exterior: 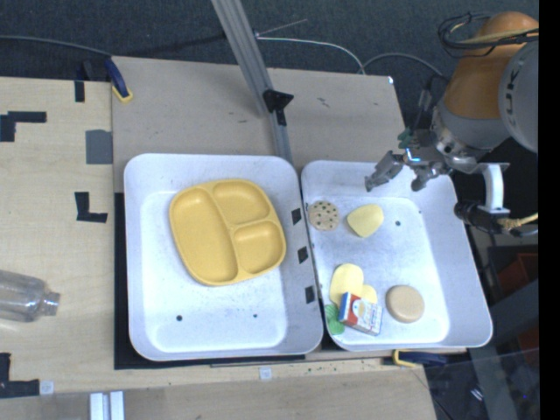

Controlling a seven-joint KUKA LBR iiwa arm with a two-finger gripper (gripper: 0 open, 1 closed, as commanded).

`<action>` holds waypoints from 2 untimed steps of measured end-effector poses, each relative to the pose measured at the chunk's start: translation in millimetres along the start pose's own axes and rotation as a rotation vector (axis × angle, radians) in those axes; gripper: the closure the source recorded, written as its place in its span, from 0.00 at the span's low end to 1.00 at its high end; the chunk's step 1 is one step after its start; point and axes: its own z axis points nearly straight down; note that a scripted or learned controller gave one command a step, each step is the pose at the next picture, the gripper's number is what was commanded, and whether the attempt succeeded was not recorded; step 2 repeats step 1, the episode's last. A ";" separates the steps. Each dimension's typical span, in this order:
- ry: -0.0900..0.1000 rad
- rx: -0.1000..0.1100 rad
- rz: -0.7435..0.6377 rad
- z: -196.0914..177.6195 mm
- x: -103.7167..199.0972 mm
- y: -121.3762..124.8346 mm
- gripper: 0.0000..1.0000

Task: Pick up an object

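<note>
My gripper [401,178] hangs over the far edge of the right bin [455,269], fingers spread apart with nothing between them. In that bin lie a speckled cookie [323,214], a pale yellow lemon-like piece [365,220], a yellow piece [347,279], a small red and white carton [361,313] with a green bit beside it, and a tan round biscuit [405,304]. The lemon-like piece is the closest to the gripper, just below and left of it. The left bin [149,261] holds a yellow divided plate [227,230].
A grey metal pole [245,42] slants down to the bins' far edge. A clear plastic bottle [26,296] lies on the wooden bench at the left. Cables run across the dark floor behind the bench.
</note>
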 end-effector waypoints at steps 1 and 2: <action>-0.002 0.004 0.004 128.3 -49.7 9.5 0.00; -0.002 0.004 0.004 128.3 -49.7 9.5 0.00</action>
